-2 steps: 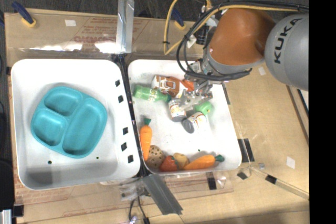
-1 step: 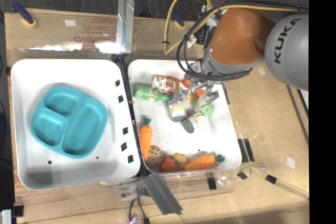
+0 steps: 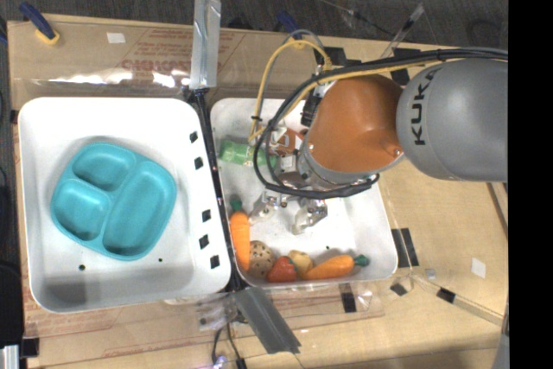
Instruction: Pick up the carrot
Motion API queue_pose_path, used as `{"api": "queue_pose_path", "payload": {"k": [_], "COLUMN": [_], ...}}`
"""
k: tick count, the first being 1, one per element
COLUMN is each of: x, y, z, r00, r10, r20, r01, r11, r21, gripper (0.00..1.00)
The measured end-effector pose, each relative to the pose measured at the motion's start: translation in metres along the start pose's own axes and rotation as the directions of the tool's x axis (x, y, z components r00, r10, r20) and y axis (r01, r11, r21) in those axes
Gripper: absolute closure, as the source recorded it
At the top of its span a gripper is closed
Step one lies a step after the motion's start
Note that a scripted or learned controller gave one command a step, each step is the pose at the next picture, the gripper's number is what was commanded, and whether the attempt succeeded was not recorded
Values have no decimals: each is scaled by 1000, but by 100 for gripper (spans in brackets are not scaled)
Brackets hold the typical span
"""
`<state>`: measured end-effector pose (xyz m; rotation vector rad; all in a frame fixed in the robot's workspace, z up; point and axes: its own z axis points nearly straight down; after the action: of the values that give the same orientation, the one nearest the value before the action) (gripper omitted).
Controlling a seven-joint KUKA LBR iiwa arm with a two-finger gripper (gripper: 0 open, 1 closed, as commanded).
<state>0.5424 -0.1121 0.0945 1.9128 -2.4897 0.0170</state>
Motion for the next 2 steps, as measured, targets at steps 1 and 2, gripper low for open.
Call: {"api": "queue_pose_path", "payload": {"k": [1,2], "x": [9,2], "y": [42,44], "z": [-6,-15], "r00": [988,990], "r10": [156,143], "r20": [4,9], "r01": [-157,-143], "r11": [987,990], "r21": [28,19], "gripper": [0,100]}}
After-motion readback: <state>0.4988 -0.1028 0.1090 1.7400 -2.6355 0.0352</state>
